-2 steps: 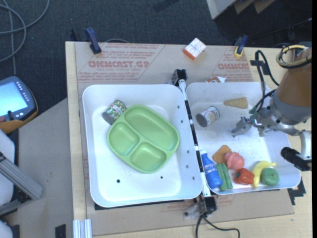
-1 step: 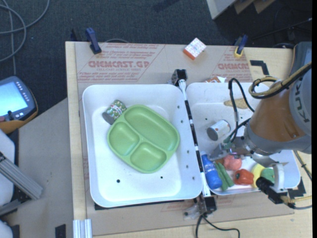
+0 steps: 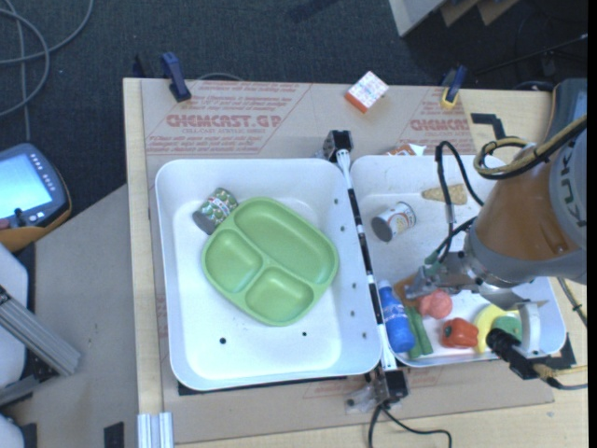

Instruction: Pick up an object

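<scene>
Lying along the near left edge of the right bin (image 3: 552,342), a blue bottle (image 3: 395,319) sits beside a red pepper (image 3: 458,332) and a yellow-green toy (image 3: 499,325). Above them the gripper (image 3: 435,280) hangs over a pink ball (image 3: 434,303); whether it grasps anything I cannot tell. Farther back lies a small can (image 3: 395,221). A green plate (image 3: 270,260) fills the left bin (image 3: 177,250).

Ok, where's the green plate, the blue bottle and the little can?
green plate (image 3: 270,261): camera view, on the ridge between its compartments, in the left bin.
blue bottle (image 3: 395,320): camera view, on the middle of its body, right bin.
little can (image 3: 395,221): camera view, on its side wall, right bin.
</scene>
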